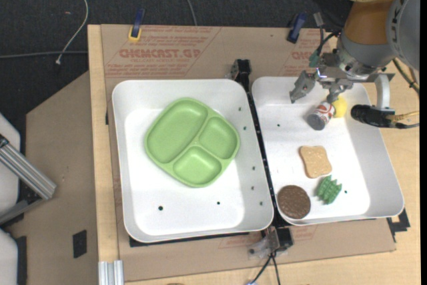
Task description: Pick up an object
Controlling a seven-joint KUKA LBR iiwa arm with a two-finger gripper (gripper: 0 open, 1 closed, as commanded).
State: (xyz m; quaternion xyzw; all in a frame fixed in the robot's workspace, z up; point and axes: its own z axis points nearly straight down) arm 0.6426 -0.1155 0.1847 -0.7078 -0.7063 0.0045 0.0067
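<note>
Small grey-and-red can [321, 115], lying on its side in the upper part of the right white bin [373, 163], just below the gripper [319, 85].

Camera view: the gripper hangs over the right bin's upper edge with fingers spread apart and nothing between them; the can sits close under it, touching a small yellow piece [339, 106]. Judged light and rigid, but smooth and round, so liable to roll; best taken across its body, jaws square to its long axis. Count, right bin: one can, one yellow piece, one tan toast-shaped slice [315, 161], one brown round disc [293, 201], one green leafy toy [328, 189]. Left white bin [133, 210]: one green three-compartment plate [192, 141].
</note>
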